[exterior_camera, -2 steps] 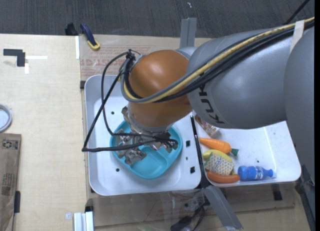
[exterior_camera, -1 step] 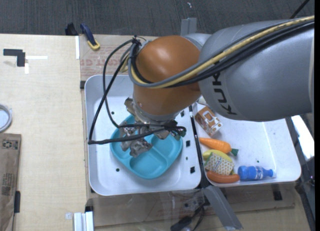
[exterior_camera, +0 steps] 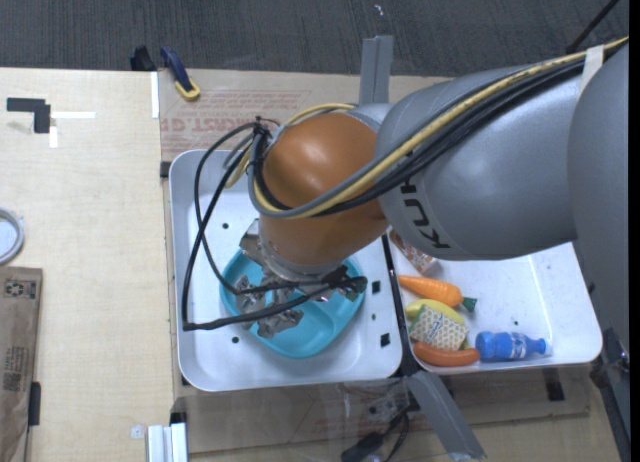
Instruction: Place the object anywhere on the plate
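The left bin (exterior_camera: 190, 250) was taken up first: a blue plate (exterior_camera: 330, 335) was seen lying in it, toward the near side, with black cables looped across the bin floor beside it. Directly above the plate the arm's orange band (exterior_camera: 315, 185) was hung, and the gripper (exterior_camera: 275, 312) was lowered right down at the plate's surface. Whether the claw was spread or closed could not be told; the wrist blocked too much. No object could be made out between the fingers or resting on the plate's visible blue, so the delivery could not be confirmed. On that evidence the task was judged to be at the placing step, or just short of it, with release and retreat yet to be done.

Moving right, the right bin (exterior_camera: 560, 270) was found stocked: a carrot (exterior_camera: 432, 289) at the back, a patterned yellow-green piece (exterior_camera: 436, 327) in front of it, a red-orange piece (exterior_camera: 447, 355) nearest the rim, and a small blue bottle (exterior_camera: 512, 346) laid on its side just beside them. Which item was meant as the task's object could not be settled.
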Robot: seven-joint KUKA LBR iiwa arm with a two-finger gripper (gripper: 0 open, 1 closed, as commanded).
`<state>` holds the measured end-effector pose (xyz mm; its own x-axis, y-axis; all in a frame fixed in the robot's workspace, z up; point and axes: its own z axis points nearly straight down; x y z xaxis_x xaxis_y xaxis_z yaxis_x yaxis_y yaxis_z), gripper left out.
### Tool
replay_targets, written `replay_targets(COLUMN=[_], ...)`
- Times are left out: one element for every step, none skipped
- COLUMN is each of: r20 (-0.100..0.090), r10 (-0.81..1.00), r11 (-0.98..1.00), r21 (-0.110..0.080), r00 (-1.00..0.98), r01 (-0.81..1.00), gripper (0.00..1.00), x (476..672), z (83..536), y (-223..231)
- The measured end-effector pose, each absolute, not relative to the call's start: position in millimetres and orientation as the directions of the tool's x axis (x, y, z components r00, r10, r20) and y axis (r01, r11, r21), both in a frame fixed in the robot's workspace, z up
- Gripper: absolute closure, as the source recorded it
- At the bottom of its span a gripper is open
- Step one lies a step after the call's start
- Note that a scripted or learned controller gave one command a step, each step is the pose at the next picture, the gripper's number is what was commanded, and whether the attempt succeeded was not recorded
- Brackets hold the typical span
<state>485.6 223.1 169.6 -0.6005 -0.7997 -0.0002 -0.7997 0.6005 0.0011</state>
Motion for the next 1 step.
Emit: replay_targets(r20=[-0.005], r10=[-0.917], r11=[0.400], r21=[-0.002], r00=[-0.400], r01=[-0.917], gripper=[1.00], x=[485.4], z=[231.9], y=[220.5])
